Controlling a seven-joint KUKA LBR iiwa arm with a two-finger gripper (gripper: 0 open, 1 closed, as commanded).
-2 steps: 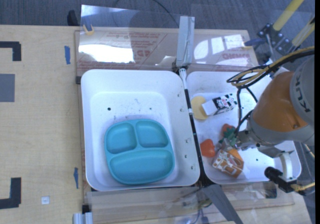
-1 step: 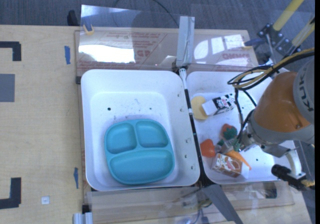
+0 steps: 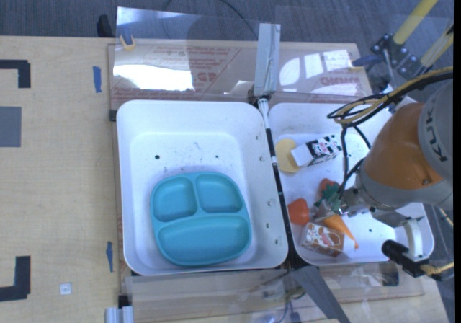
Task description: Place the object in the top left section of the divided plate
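1. My two-finger gripper (image 3: 337,205) hangs low in the right white bin (image 3: 374,239), over the toy pile; I cannot tell its state.
2. The likely object, a small orange carrot-shaped toy (image 3: 338,226), lies touching a clear snack packet (image 3: 322,238), beside a red-orange block (image 3: 298,209).
3. Risk, I judge: crowding could yield a wrong or double pick.
4. The teal divided plastic plate (image 3: 201,218) sits in the left white bin (image 3: 137,170); the raised rims between the bins need clearing, with open floor above the plate.

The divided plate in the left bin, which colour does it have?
Light blue-teal all over, as the camera view shows: divided plate.
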